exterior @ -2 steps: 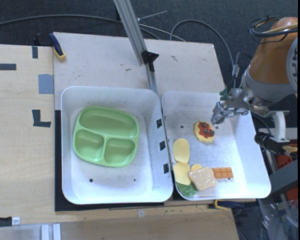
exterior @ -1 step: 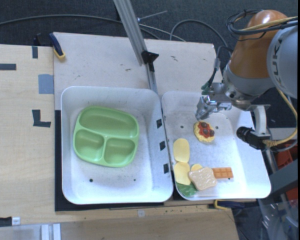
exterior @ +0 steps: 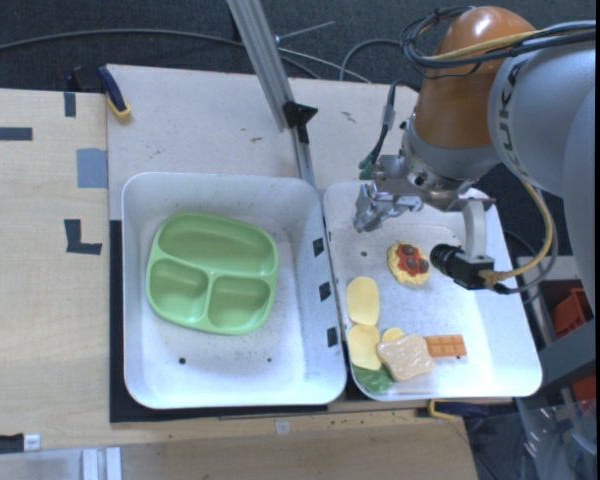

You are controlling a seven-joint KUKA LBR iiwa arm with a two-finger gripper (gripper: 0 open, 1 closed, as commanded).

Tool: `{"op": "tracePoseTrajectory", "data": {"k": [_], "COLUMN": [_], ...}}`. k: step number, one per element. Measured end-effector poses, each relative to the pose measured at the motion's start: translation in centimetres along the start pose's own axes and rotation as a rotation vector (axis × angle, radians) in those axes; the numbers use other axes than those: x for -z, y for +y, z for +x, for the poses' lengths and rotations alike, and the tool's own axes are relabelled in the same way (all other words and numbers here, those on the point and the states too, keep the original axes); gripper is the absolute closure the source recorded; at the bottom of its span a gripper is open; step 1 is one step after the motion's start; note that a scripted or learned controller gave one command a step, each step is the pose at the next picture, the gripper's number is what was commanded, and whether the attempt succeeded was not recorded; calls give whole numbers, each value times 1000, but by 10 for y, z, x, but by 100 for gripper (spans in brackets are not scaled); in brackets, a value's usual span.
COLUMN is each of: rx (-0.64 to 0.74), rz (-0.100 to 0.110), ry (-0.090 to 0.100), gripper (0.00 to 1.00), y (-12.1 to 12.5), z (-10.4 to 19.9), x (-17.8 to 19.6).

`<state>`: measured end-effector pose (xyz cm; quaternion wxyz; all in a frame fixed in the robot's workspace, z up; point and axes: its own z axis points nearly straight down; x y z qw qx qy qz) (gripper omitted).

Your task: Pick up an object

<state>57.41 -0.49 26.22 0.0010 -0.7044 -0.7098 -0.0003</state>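
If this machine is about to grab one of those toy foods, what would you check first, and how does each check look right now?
1. Something to pick: ok. The right white bin holds a small round pizza-like toy, two yellow oval pieces, a tan bread slice and an orange waffle bar.
2. Claw over that bin: ok, near its upper left corner.
3. Claw carrying nothing: cannot tell.
4. Claw above a toy: not ok; the pizza toy lies to its lower right.
5. Toys apart: partly; pizza toy stands alone, bread overlaps a yellow piece.
6. Green divided plate out of the way: ok, left bin.
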Motion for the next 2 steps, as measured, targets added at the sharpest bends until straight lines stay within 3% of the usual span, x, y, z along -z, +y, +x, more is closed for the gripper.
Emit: {"op": "tracePoseTrajectory", "data": {"k": [1,2], "rx": [0,-2], "rz": [1,1], "ry": [-1,-2], "gripper": [100,100], "y": [12,19], "z": [62,105], "x": [-12,-23]}}
